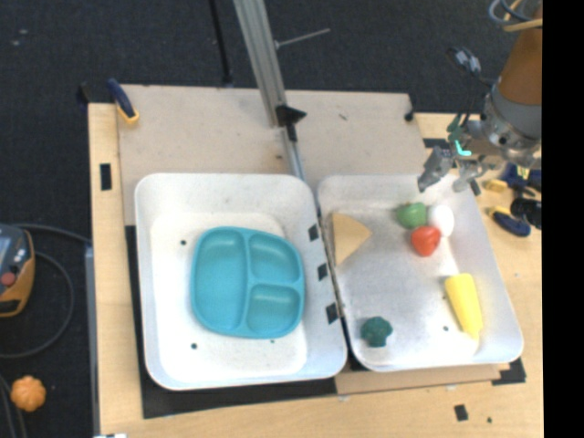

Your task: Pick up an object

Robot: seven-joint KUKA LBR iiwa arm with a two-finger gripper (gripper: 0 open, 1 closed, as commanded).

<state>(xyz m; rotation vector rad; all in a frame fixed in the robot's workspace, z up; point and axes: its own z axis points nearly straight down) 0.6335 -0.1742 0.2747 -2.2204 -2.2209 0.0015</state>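
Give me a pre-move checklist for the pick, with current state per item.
1. Hand above the right bin, at its far edge: ok.
2. Hand free of any object: ok, nothing shows between the fingers.
3. Finger opening: ok, they look spread.
4. Nearest targets isolated: not ok. The green piece, white piece and red piece sit bunched together just below the hand.
5. Easier targets available: ok. The yellow corn, dark green broccoli and tan wedge each lie apart.
6. Hand height over the bin floor: cannot tell from this slanted view.
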